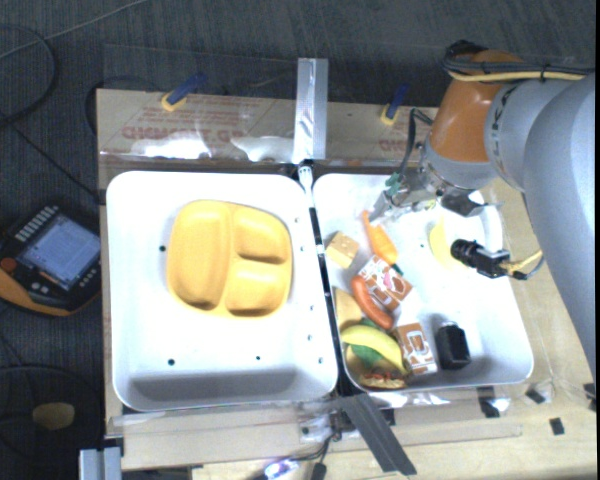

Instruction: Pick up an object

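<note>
My gripper hangs over the back of the right bin, just above and to the right of an orange carrot. Nothing can be made out in its grasp. Toy food lies along the bin's left side. A tan cheese block is near the divider, and a red sausage lies beside an orange-and-white packet. A yellow-green banana, a brown box and a small black block lie at the front. A pale yellow disc lies under the wrist.
The left bin holds a yellow divided tray. A metal post stands behind the divider between the bins. The grey arm with its orange band covers the right bin's back right corner. A handheld pendant lies off the bench to the left.
</note>
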Controlling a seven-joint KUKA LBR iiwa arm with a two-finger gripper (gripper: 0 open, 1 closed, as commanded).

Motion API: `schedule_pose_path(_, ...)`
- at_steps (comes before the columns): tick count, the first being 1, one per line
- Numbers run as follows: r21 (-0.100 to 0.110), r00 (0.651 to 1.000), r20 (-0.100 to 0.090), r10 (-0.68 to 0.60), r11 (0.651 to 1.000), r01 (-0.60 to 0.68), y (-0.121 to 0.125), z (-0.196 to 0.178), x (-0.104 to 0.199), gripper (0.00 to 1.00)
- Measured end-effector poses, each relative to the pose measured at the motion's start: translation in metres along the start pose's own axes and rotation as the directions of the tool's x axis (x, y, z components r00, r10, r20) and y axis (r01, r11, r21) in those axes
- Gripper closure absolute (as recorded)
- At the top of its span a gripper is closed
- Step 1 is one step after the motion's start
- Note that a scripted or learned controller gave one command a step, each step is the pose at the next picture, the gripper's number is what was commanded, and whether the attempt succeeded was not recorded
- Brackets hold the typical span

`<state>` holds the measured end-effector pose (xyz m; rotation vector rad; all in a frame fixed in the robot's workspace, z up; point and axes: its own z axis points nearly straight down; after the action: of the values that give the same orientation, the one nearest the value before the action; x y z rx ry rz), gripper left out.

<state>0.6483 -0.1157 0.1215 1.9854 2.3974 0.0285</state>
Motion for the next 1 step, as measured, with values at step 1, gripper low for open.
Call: schedule_pose_path(1, 0.0, 1.0, 0.0, 0.0, 1.0, 0.0, -0.0001, 0.0001, 0.0, 0.0)
